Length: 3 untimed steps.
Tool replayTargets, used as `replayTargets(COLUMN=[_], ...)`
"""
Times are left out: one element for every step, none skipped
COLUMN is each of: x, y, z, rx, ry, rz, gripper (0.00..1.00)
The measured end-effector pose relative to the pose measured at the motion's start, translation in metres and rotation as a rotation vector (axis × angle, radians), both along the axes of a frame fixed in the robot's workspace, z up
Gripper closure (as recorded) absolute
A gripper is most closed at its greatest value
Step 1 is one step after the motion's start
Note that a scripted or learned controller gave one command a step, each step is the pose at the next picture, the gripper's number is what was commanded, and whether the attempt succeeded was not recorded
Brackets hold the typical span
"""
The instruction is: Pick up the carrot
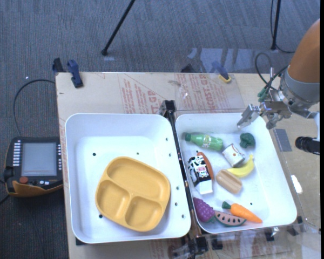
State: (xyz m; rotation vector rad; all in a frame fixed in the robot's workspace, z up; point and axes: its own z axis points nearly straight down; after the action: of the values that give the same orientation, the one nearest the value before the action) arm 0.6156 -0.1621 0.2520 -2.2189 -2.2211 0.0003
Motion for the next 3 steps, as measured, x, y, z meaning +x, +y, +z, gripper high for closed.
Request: replayTargets(x=[-0.093,-0.136,-0.136], y=[-0.016,-0.009,-0.008], z=[-0.156,-0.162,-0.150], rx=[0.001,-0.001,0.013], ry=[-0.001,-0.009,-0.005], rz=[0.253,0.510,0.496], gripper=[0.00,0.00,1.00])
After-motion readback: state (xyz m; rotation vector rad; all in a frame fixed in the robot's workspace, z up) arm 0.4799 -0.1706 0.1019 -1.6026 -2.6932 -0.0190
